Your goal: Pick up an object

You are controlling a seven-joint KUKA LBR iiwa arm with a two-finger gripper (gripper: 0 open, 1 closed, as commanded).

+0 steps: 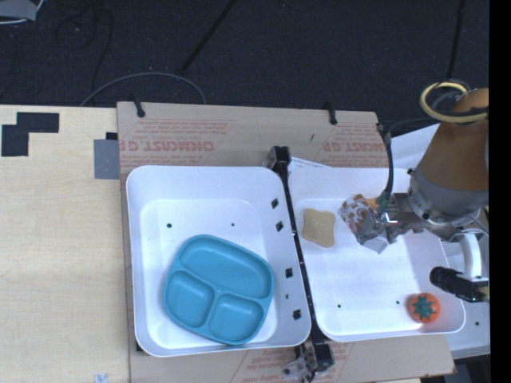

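Camera view: the end effector (369,228) is seen low in the right bin (359,309), beside a tan sponge (318,227); its grip state cannot be told.

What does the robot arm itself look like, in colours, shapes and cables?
The arm is a thick rounded body, orange-tan above and grey below. A yellowish cable loop sits at its top, and a dark cable runs down its side. The hand is small, metallic grey and angular.

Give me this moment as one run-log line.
arm: over right bin | gripper: at crumpled wrapper, grasp unconfirmed | nearby: tan sponge | orange toy: front corner | blue tray: left bin
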